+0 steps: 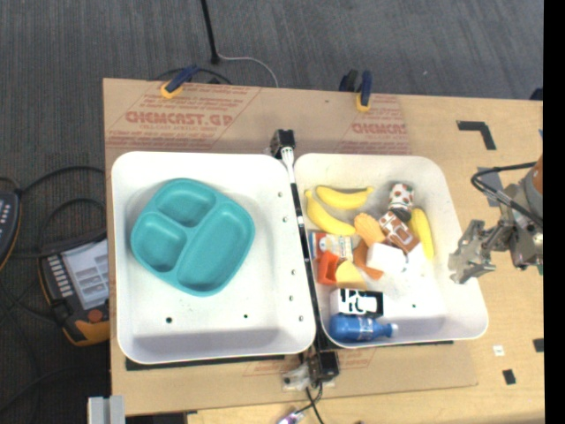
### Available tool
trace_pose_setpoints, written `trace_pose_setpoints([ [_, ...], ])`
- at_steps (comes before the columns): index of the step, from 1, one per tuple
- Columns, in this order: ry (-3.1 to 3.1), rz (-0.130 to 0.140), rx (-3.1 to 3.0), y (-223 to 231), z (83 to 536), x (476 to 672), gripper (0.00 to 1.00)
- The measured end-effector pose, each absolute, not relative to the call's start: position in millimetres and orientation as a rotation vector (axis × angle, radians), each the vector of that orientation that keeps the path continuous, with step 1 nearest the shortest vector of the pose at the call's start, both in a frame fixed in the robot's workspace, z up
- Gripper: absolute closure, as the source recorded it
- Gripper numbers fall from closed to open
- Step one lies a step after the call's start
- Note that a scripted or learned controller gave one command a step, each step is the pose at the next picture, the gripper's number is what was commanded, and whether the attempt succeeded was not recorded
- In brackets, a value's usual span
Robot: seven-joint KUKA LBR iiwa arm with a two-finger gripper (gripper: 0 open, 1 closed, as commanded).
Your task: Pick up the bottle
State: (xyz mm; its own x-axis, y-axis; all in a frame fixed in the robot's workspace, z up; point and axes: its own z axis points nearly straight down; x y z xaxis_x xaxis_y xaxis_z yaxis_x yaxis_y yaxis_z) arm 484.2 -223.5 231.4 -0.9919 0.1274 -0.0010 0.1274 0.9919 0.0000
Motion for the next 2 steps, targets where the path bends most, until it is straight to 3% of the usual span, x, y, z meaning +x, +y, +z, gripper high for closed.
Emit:
trace_pose_setpoints([
  [1,3.131,0.001,-0.241,-223.2,226.6,484.3,1.0],
  [2,3.011,-0.001,-0.881,-223.2,326.7,495.8,1.0],
])
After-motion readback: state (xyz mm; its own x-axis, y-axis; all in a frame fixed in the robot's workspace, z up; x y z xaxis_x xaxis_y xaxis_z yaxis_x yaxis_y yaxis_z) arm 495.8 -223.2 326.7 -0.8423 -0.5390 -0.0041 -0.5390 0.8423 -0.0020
